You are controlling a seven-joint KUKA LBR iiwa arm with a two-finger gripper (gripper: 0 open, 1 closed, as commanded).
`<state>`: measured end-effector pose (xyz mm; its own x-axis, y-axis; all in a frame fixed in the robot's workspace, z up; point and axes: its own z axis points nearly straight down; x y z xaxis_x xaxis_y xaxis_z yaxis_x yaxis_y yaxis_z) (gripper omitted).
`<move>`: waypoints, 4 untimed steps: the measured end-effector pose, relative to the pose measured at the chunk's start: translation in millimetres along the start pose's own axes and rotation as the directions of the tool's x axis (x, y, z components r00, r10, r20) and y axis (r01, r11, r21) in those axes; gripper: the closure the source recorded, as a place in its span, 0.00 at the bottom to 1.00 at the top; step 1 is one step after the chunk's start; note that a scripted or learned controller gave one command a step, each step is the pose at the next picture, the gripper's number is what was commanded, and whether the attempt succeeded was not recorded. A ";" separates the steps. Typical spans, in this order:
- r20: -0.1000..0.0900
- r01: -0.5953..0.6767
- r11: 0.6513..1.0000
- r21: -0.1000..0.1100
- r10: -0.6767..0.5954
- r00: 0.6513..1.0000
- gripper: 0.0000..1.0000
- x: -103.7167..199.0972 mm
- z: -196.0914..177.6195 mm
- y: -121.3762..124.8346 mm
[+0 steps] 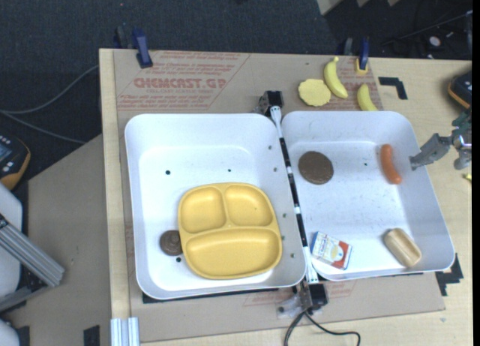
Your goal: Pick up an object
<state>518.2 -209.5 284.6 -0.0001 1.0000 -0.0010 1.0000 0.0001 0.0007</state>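
White and shallow, the left plastic bin (142,187) sits on a tan bench (112,149) printed with red lettering. Inside it, a yellow plastic divided plate (227,230) with three compartments lies toward the front, and a small round brown disc (170,242) rests on the bin floor, touching the plate's left edge. Just to the right, the second white shallow bin (360,209) stands side by side with the first, their rims meeting along a dark seam. In this right bin, a larger round brown patty-shaped disc (316,167) lies near the back left, a small white carton with red and blue print (330,250) sits at the front left corner, a tan bread-roll-shaped toy (402,247) lies at the front right, and an orange-red toy sausage (389,163) lies near the back right wall. Behind the right bin, on the bench, are a round yellow scalloped toy (315,92) and two yellow toy bananas (335,79) (365,97). At the far right, the grey two-finger gripper (431,150) hovers over the right bin's rim, beside the sausage but apart from it, grasping nothing; whether its fingers are spread or closed cannot be told.
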 end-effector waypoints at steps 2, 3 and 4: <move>0.001 0.008 1.000 -0.009 -0.007 1.000 0.00 26.3 200.0 114.2; 0.002 0.002 1.000 -0.005 -0.002 1.000 1.00 23.4 188.7 110.8; 0.000 0.003 1.000 0.009 -0.003 1.000 1.00 84.2 200.9 133.9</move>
<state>652.2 -125.4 83.7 -0.0029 1.0000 -0.0011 1.0000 0.0029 -0.0081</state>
